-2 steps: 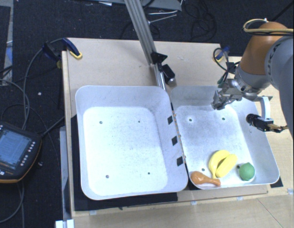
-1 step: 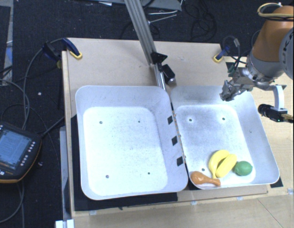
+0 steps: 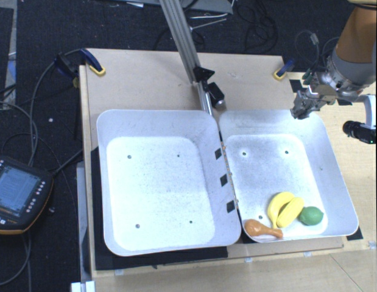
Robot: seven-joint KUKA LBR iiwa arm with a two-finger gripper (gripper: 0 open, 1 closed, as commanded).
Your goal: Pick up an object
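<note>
In the right bin point(image 3: 255, 129), near its front edge, lie a yellow banana bunch point(image 3: 284, 209), a green lime-like ball point(image 3: 311, 215) touching its right side, and an orange-tan spoon-shaped piece point(image 3: 261, 229) at the front rim. My gripper point(image 3: 301, 111) hangs over the right bin's far right corner, well away from these objects, with nothing visible between its fingers. The grey wrist and orange band rise to the upper right.
The left bin point(image 3: 158, 181) lies beside the right one, joined by black clips along the shared edge. A slanted metal pole point(image 3: 187, 38) stands behind the bins. Yellow clamps sit at the bench's back corners. A teach pendant point(image 3: 14, 193) lies on the floor at left.
</note>
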